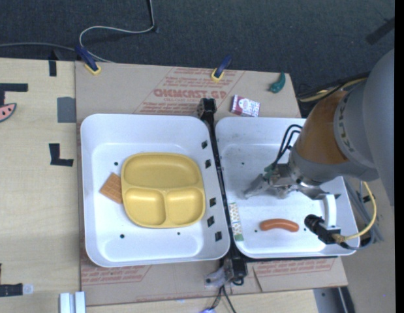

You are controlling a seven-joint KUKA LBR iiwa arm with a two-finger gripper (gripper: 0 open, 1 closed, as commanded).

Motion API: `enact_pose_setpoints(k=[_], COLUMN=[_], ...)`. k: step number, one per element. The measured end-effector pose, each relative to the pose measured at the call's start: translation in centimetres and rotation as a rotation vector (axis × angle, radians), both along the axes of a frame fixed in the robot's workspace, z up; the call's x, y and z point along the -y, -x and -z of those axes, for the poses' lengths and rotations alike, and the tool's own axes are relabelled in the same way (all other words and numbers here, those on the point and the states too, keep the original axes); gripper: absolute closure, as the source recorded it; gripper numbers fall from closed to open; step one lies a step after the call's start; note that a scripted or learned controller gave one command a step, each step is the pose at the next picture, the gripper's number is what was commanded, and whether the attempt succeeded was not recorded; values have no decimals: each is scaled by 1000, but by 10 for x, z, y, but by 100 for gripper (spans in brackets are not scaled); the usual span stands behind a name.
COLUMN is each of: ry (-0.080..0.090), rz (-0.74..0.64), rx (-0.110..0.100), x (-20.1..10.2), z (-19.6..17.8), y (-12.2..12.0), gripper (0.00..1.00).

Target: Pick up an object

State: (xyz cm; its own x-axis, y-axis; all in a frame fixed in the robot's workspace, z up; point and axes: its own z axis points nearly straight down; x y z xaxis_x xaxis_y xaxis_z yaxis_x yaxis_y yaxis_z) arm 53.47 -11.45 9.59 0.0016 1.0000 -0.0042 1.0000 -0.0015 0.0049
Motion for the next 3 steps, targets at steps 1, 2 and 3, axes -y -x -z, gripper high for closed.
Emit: enact_pose_setpoints(k=[1, 2, 3], ry=[-1, -1, -3], rz=[0, 0, 0], rx=[-2, -2, -3], x=[0, 0, -1], z=[-9, -9, -18], y=[0, 0, 0], gripper=[100, 0, 100])
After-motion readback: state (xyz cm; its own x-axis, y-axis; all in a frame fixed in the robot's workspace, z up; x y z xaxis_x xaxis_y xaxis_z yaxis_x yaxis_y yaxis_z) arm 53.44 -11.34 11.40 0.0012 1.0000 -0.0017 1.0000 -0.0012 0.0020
